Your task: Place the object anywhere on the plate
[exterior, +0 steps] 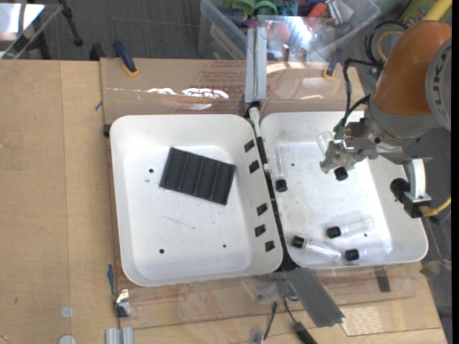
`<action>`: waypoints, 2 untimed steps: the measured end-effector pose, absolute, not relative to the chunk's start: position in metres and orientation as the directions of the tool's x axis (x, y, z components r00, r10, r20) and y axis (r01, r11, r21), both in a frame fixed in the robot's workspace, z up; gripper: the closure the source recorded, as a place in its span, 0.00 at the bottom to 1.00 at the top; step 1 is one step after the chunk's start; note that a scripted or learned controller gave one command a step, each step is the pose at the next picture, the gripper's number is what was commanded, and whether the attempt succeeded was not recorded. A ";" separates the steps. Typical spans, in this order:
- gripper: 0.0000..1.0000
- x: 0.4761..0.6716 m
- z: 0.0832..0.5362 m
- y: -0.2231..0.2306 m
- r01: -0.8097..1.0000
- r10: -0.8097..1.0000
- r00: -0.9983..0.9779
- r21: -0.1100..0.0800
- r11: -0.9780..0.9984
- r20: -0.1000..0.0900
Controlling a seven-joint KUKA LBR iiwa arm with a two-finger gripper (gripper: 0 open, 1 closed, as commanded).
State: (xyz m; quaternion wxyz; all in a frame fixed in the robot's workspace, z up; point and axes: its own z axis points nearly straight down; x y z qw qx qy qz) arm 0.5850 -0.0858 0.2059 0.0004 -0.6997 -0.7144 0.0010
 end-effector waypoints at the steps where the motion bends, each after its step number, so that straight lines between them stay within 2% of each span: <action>1: 1.00 0.569 0.272 -0.148 1.000 1.000 -0.020 0.000 0.020 -0.001; 2: 1.00 0.495 0.307 -0.190 1.000 1.000 0.020 -0.002 -0.020 0.000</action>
